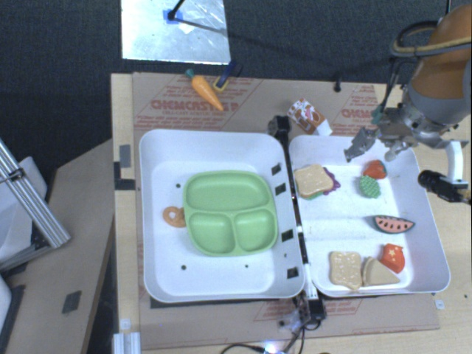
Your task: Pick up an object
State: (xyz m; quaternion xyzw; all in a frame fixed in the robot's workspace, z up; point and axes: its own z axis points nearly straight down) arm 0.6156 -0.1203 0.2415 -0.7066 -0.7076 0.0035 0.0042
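A small red toy tomato is seen lying at the far end of the right-hand shallow white bin, with a knobbly green toy vegetable touching its near side; this red piece is judged the likeliest object to be picked, since the two-finger pincer is poised just above and beside it. The pincer's grey fingers are shown spread apart, nothing being held between them. A clean grasp would be best served if the pincer were centred squarely over the tomato before descent, so that the green piece is not caught or nudged by one finger, and if the bin's far wall is kept clear. Elsewhere in the same bin are seen a toy sandwich with purple trim, a red watermelon slice, a second red toy fruit and two tan slices of toy bread, all well apart from the pincer. In the left-hand white bin a pale green divided plastic plate is set, with a small orange pretzel-shaped ring just beside it. Beyond the bins, on the desk's cardboard sheet, an orange toy carrot and a small red-and-white packet are seen.
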